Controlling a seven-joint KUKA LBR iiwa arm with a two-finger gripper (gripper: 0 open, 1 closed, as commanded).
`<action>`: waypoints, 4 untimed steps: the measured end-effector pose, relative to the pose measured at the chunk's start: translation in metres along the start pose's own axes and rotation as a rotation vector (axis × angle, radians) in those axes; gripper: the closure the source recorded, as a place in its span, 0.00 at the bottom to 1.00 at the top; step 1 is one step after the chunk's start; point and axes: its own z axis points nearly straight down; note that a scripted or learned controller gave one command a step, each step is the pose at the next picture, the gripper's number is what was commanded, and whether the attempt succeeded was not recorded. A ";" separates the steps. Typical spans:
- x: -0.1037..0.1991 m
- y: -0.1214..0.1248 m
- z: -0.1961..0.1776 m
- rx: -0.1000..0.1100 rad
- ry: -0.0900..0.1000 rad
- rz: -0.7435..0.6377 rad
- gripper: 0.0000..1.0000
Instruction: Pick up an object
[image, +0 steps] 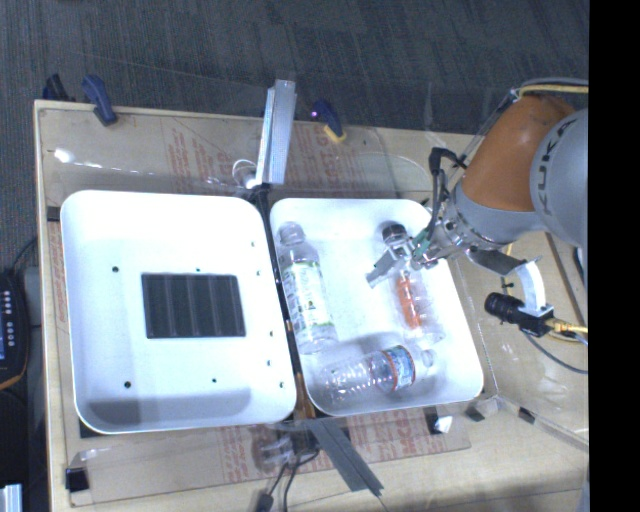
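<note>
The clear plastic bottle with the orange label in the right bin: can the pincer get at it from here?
Probably yes. The pincer sits just above that bottle, and nothing lies over it.

Grey arm, orange band above wrist, black cables, small metal hand.

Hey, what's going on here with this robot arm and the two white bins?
A grey and orange robot arm reaches in from the right, with its gripper low over the right bin. That bin holds three plastic bottles: a clear bottle lying along the left wall, another clear bottle lying along the near wall, and an orange bottle just below the gripper. Nothing looks lifted yet. The left bin has a dark rectangular panel on its floor.
</note>
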 end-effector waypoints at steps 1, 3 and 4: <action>-0.005 0.018 0.011 -0.004 -0.004 -0.058 0.00; -0.009 0.029 0.023 -0.005 -0.004 -0.155 0.00; 0.026 0.010 -0.004 -0.001 -0.002 -0.216 0.00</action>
